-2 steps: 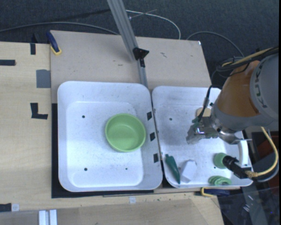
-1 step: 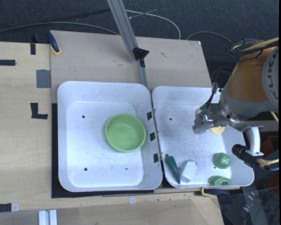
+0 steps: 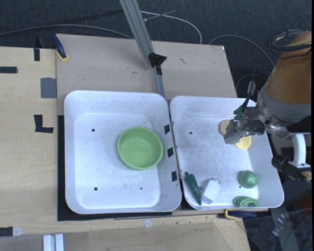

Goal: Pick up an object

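Wooden bench, two white bins side by side

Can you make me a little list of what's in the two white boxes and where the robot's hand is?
left bin: one green bowl, upright, near the middle
right bin: a yellow piece, a green ball, a green flat piece, a white block, a dark green long piece
gripper: over the right bin, at the yellow piece
held: cannot tell
arm: comes in from the right
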You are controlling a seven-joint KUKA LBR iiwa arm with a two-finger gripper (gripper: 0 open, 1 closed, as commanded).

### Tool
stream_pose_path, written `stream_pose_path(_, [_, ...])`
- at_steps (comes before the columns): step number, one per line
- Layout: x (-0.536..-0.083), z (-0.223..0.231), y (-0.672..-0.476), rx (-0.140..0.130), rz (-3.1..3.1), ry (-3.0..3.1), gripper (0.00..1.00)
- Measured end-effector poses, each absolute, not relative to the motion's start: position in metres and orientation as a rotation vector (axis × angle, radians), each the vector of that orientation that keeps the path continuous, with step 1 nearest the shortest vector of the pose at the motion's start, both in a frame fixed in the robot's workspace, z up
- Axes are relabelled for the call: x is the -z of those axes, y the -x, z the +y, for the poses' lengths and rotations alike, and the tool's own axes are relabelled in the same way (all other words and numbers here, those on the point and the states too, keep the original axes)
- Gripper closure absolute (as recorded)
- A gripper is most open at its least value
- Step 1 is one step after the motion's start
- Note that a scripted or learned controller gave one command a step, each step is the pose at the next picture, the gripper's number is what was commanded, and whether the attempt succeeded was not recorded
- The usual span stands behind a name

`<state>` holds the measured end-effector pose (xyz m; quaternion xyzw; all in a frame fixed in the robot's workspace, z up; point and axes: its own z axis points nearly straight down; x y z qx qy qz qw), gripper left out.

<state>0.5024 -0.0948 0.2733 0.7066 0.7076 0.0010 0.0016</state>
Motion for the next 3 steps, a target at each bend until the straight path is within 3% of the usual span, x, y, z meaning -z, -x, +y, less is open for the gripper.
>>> stream_pose_path(2, [-0.270, 0.010, -0.529, 0.001, 2.230, -2.216, 1.00])
stream_pose_path(3, [-0.245, 0.060, -0.548, 0.004, 2.230, -2.217, 1.00])
